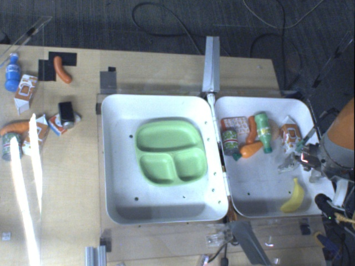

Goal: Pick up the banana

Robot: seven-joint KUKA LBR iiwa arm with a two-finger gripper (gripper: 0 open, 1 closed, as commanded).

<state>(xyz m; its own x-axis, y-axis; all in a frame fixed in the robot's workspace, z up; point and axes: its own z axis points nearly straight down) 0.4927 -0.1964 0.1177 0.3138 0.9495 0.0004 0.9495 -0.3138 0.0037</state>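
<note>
the left bin [111, 165] holds a green tray [169, 151] with 3 compartments. in the right bin [260, 195], bottles and packets [249, 134] cluster at the far left. the banana [294, 198] lies near the front right corner. the hand [299, 158] hangs just above it, apart; its grip cannot be told.

robot lab / test cell, not a home. plywood worktop [66, 204] on dark carpet [111, 10], loose black cables [166, 15] trailing across the floor. two white bins [119, 204] bolted side by side with an aluminium extrusion post [211, 65] between them. toy food props [244, 134] in the right one, a green divided tray [169, 151] in the left. grey-and-orange arm [338, 134] at right.
</note>
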